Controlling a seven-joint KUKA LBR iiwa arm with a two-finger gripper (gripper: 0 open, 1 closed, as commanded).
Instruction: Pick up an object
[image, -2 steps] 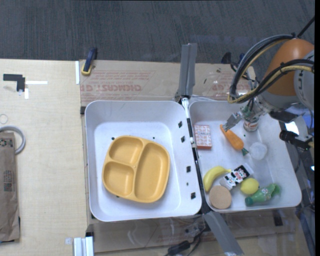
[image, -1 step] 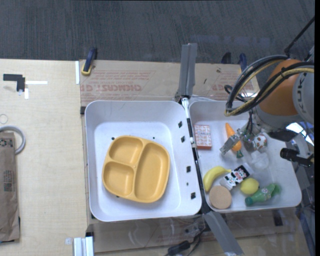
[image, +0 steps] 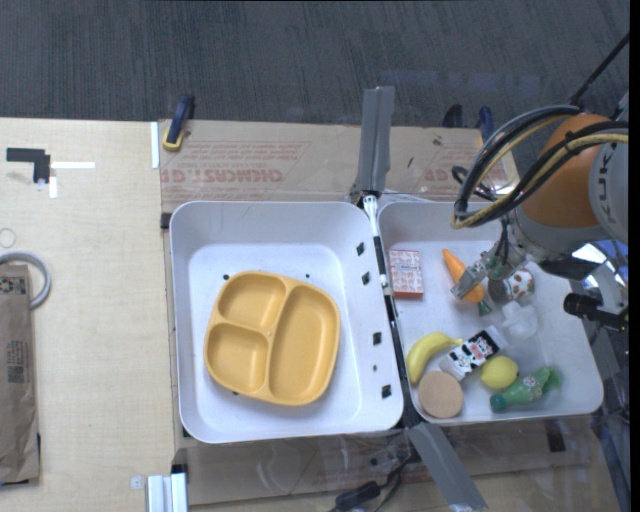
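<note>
Your end effector (image: 478, 282) sits low in the right bin (image: 575, 345), touching the carrot (image: 457, 266). I cannot tell its grip. The carrot looks light, hard and smooth; grab its middle.

Even, bright overhead light falls across the tabletop (image: 90, 300), leaving the two white bins close to blown out: the left bin (image: 200, 240) reads as nearly flat white, its walls marked by faint grey shading alone. A soft, narrow shadow rims the yellow divided plate (image: 272, 338) along its lower edge. The dark floor at the top stays dim and grainy. Focus is moderate throughout; small items in the right bin (image: 570, 340) look soft, and the gripper (image: 478, 282) blurs into the objects beside it, possibly from motion. Straight edges bow slightly toward the frame's corners.
</note>
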